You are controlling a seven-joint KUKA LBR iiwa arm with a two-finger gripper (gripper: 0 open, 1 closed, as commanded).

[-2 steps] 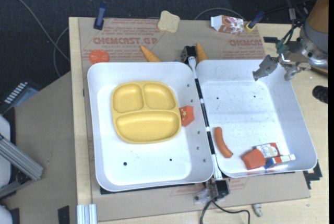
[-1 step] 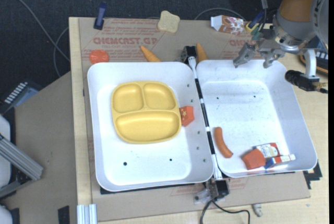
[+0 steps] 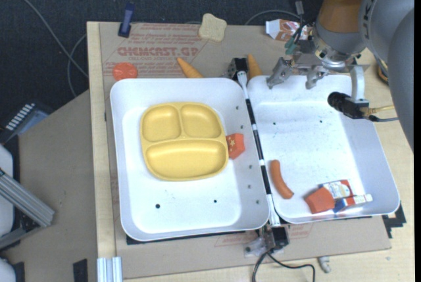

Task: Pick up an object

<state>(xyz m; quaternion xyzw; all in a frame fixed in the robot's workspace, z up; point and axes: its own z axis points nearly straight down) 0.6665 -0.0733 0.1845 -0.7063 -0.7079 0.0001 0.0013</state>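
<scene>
Right bin (image 3: 368,149): nearest you, along its front edge, you have a red block (image 3: 318,201) touching a small tube (image 3: 345,192), and an orange sausage (image 3: 281,179) just to their left.
Left bin (image 3: 128,162): you see a yellow divided plate (image 3: 183,141), with a small red piece (image 3: 235,144) touching its right rim.
Gripper (image 3: 297,75): it hangs over the right bin's back-left corner, fingers spread apart with nothing between them, well apart from the sausage and block.
Worktop (image 3: 158,47): behind the bins you'll find a carrot (image 3: 189,68), a red disc (image 3: 124,70) and a bread slice (image 3: 212,27).
</scene>
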